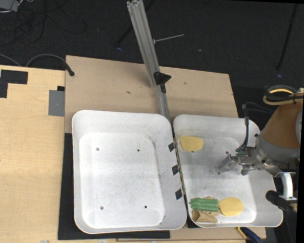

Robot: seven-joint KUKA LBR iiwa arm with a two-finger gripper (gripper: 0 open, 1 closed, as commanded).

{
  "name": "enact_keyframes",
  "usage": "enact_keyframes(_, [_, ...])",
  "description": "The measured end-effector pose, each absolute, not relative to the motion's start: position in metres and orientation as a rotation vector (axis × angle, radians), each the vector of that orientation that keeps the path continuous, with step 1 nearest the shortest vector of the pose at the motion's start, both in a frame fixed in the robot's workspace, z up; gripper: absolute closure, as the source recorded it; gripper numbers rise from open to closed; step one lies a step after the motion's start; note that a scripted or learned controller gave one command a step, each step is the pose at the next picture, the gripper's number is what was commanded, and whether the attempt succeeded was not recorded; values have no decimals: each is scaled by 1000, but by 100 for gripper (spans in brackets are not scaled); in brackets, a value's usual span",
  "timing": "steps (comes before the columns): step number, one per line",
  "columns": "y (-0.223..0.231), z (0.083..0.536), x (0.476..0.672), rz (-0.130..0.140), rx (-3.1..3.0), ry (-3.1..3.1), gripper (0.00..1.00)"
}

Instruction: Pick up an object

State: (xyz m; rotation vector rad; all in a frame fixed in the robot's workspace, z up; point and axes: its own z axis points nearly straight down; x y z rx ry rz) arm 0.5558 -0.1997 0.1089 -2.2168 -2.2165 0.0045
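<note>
My gripper [227, 164] hangs over the middle of the right bin [213, 126], reaching in from the right on the grey arm with the orange band [284, 126]. A pale yellow flat piece [191, 143] lies in that bin's far left corner, left of and apart from the gripper. Along the bin's near edge lie a green ridged object [204, 203], a small brown object [206, 216] just below it, and a round yellow piece [231, 206] to their right. I see nothing between the gripper and the bin floor.
The left bin [90, 121] stands beside the right one, joined by black clips [175, 169] along the shared rim. A slanted metal rail [146, 46] rises behind the bins. Wooden bench boards surround them.
</note>
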Motion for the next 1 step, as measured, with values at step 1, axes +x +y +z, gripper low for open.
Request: enact_keyframes(1, [-202,121,556,2,-2225,-2212,100])
